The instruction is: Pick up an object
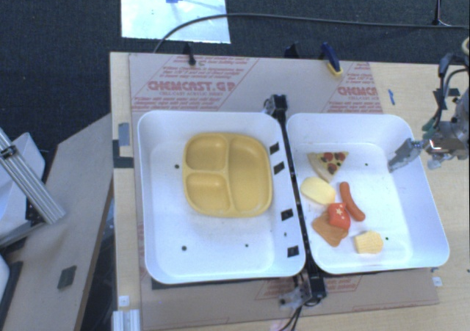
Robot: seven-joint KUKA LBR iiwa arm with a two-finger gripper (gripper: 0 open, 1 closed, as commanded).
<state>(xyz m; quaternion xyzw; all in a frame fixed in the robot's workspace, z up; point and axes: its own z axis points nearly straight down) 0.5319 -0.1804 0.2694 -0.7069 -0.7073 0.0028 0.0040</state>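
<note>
The right bin [411, 238] holds several toy foods. A pizza slice [328, 164] lies near the bin's back left. In front of it sit a pale yellow lump [317, 191], an orange sausage [352, 201], a red piece [338, 215] on an orange-brown piece [327, 232], and a yellow square [369, 242]. My gripper [405, 153] hangs over the right bin's back right part, well to the right of the pizza slice. It touches none of the foods, and I see nothing in it.
The left bin [158, 241] carries a yellow divided plate [226, 174]. A black clipped divider [288, 190] runs between the bins. Cables and a blue clamp [332, 59] lie behind the bins.
</note>
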